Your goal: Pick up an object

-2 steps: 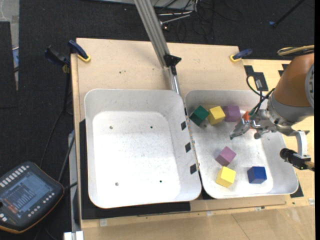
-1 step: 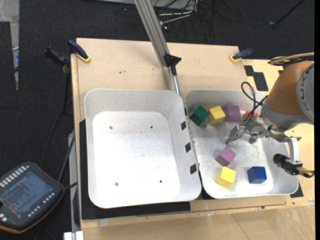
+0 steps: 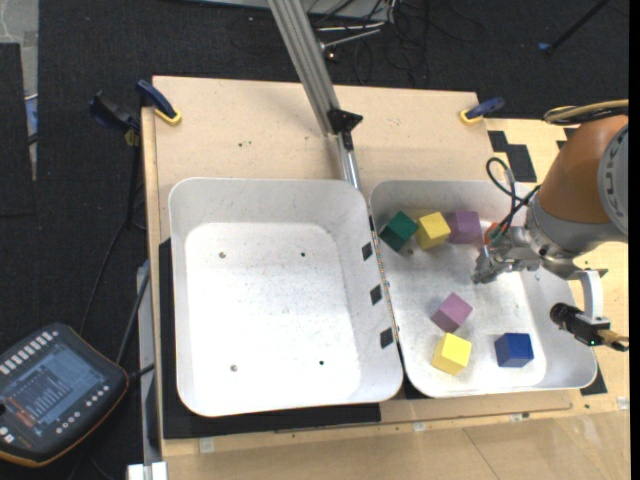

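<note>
Purple cube [image 3: 464,226] just beside tool [image 3: 486,270]

Six blocks in right bin [image 3: 560,373] (green [image 3: 399,230], two yellow, two purple, blue [image 3: 513,349]), lying loose.

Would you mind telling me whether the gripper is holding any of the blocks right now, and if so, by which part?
Nothing is visibly held. The gripper hangs over the right bin, beside the purple block, with no block seen between its fingers.
</note>
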Robot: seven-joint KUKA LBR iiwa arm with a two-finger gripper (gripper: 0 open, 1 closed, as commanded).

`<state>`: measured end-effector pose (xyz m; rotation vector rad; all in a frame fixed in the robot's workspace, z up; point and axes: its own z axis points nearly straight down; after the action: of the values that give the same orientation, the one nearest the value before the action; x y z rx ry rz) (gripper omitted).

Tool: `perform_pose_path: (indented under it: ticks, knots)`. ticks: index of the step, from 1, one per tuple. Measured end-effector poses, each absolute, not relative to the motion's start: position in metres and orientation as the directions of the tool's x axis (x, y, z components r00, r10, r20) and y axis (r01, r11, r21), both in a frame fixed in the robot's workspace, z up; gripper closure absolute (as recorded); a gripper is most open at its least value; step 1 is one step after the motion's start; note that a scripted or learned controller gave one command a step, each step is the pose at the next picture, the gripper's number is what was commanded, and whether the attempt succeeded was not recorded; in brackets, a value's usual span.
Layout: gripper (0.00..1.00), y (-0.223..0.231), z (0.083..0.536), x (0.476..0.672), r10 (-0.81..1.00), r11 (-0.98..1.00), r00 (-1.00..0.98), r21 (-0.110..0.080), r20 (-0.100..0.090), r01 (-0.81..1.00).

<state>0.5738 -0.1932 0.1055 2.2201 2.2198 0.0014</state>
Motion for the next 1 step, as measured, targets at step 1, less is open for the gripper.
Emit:
perform_pose_path:
  ticks: [1]
  knots:
    - [1.0,-0.1959,0.1692,0.5778,1.0,0.002,-0.002,0.007,-0.003,1.0]
